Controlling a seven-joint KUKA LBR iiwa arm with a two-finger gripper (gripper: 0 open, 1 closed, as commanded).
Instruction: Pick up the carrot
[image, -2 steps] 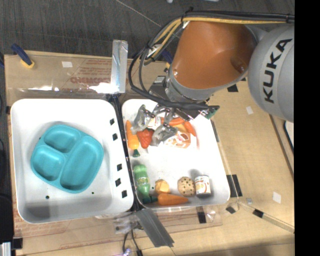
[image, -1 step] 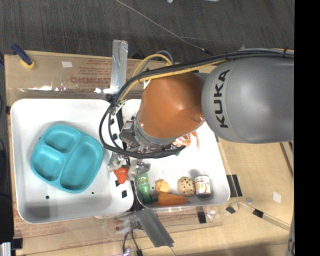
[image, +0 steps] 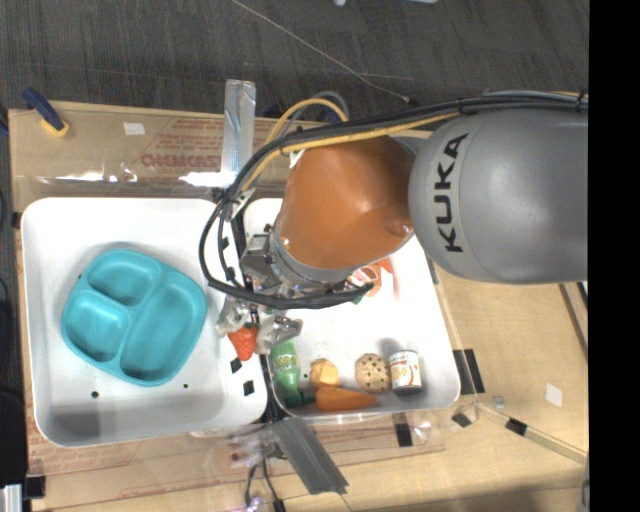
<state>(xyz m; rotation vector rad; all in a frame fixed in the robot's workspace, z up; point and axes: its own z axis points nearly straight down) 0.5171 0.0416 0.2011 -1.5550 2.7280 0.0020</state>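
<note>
The carrot (image: 345, 398) is lying on its side along the near wall of the right bin (image: 440, 345), its point aimed toward a small white can (image: 404, 371) in the corner. It is sitting in a tight little cluster: a yellowish rounded toy (image: 323, 373) is touching it from above, a green item (image: 285, 362) is standing just beside its thick end, and a speckled cookie (image: 372, 372) is resting between the yellow toy and the can. Being pressed low against the bin wall, it looks awkward to reach from the side, so I would guess a descent from straight above would suit it better.

The arm is reaching in from the right, its orange band (image: 345, 205) and big grey body (image: 505, 195) hanging over the right bin. The end effector (image: 252, 330) is hovering near the divide between the two bins, with something small and orange-red (image: 243, 343) showing right at its tip. I cannot tell whether that piece is being gripped or merely lying beneath, nor how the end effector is set. It is near the carrot but apart from it, off toward the thick end.

In the left bin (image: 45, 300), a teal divided plate (image: 135, 315) is sitting well apart from all this. The carrot is not yet being lifted.
</note>
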